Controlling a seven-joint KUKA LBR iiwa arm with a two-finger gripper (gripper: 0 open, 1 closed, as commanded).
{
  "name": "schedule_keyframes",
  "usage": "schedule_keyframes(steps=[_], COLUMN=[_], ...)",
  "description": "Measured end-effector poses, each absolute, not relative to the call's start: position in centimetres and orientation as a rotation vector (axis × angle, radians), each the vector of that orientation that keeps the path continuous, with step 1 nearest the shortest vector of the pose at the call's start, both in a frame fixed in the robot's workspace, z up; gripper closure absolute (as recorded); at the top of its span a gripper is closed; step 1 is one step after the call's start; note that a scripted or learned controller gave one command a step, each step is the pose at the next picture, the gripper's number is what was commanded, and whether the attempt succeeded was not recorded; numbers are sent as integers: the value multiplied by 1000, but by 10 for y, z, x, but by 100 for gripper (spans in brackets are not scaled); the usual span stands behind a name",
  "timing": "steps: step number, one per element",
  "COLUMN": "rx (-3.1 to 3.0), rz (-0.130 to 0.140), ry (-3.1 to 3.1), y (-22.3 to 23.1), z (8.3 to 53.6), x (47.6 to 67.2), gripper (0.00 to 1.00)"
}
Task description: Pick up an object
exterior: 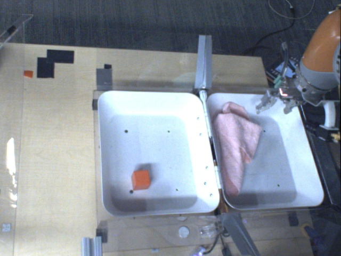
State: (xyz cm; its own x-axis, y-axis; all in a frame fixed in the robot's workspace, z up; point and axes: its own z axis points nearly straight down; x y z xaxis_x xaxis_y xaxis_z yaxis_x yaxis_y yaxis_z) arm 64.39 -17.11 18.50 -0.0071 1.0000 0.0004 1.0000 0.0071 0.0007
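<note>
In the camera view, two shallow white bins are seen side by side on a pale wooden bench (53,159). In the left bin (154,103), a small orange block (141,180) is found near the near-left corner, apart from the walls. In the right bin (298,164), a pink cloth (235,143) lies crumpled along the left side, stretched from the far wall toward the near one. The gripper (277,104) is held over the far edge of the right bin, just right of the cloth's far end; its fingers (263,105) are spread apart and nothing is between them. No readable writing is visible (only black patches (53,62) and a small orange mark (28,74) at the bench's far left). Dark carpet (133,15) lies beyond the bench.
</note>
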Motion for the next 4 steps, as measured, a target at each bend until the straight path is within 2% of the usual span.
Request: schedule_keyframes(steps=[1, 2, 3, 4], rx=[2088, 2027, 2019, 1985], rz=[8, 15, 24, 7], ry=[2338, 2384, 2381, 2426], y=[-113, -122, -120, -79], z=[95, 90, 102, 185], x=[633, 600, 604, 650], gripper=[0, 0, 100, 100])
